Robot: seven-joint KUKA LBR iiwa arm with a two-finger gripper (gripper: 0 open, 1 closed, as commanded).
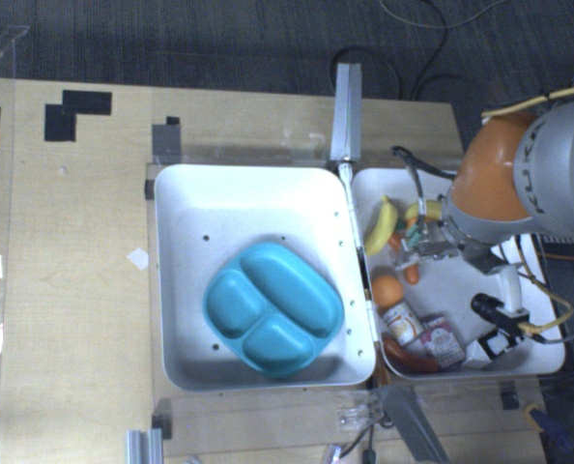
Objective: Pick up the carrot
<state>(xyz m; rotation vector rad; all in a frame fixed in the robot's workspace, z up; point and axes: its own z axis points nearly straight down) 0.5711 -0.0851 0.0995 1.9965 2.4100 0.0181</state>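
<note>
- The left bin [176, 288] holds a blue divided plate [273, 306], lying flat and a little askew toward the near wall. It is well apart from the task, so nothing there needs moving.
- A metal rail [348, 114] stands at the back, where the two bins meet.
- The right bin [548, 361] carries all the loose food, crowded against its left wall.
- A banana [382, 226] lies tilted along that wall, towards the back.
- An orange [387, 290] sits nearer the front, just beside the wall.
- Below it lie a small packet [400, 325] and a dark pouch [440, 341], with something red [410, 361] against the front rim.
- The carrot [412, 275] seems to be the short orange-red piece between the banana and the orange, partly tucked under the tool.
- The gripper [424, 243] hangs low, right over that piece, probably lined up to take it. The wrist hides its tips, so I cannot tell whether it is open or closed, nor whether it has the carrot.
- The arm [495, 177] reaches in from the right, bent down over the bin.
</note>
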